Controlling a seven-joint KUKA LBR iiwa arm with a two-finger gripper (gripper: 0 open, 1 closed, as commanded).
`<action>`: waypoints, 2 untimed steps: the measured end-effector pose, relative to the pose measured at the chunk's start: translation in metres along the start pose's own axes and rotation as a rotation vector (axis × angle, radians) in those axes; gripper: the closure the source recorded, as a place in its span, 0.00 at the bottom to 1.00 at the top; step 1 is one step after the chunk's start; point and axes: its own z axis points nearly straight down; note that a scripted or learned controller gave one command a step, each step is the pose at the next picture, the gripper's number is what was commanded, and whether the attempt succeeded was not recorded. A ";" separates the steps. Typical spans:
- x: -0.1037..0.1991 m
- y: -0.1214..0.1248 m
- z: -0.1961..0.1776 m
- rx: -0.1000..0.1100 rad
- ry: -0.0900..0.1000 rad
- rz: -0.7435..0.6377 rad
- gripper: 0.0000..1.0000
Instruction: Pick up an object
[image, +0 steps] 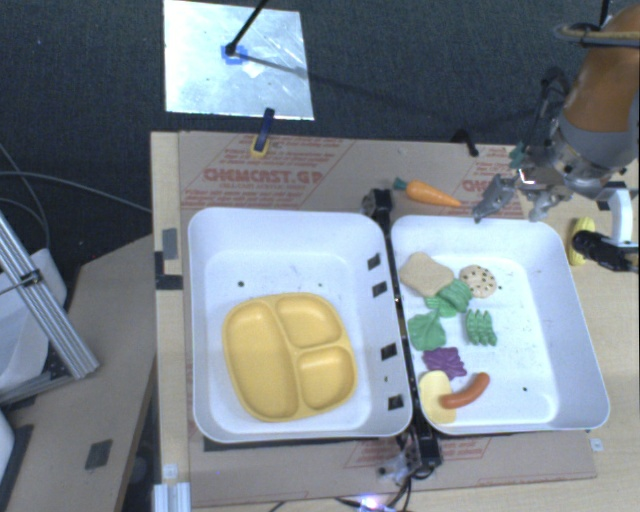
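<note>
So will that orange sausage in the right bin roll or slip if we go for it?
Probably. The sausage looks round and smooth, so it may roll or slip. One end rests on the yellow piece, so it might shift that too. It looks like light, stiff plastic.

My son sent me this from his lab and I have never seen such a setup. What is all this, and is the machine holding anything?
It is one picture from a camera fixed above a bench, looking down at a slant. The grey and orange robot arm reaches in from the right; its tool hangs above the right bin's far edge with nothing between its fingers. That bin holds toy food: bread, a cookie, green leaves and a sausage. The left bin holds a yellow divided tray. A toy carrot lies outside.
</note>
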 end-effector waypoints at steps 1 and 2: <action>-0.047 -0.001 0.142 0.005 0.000 0.004 0.00; -0.065 0.018 0.171 -0.004 -0.001 0.001 0.00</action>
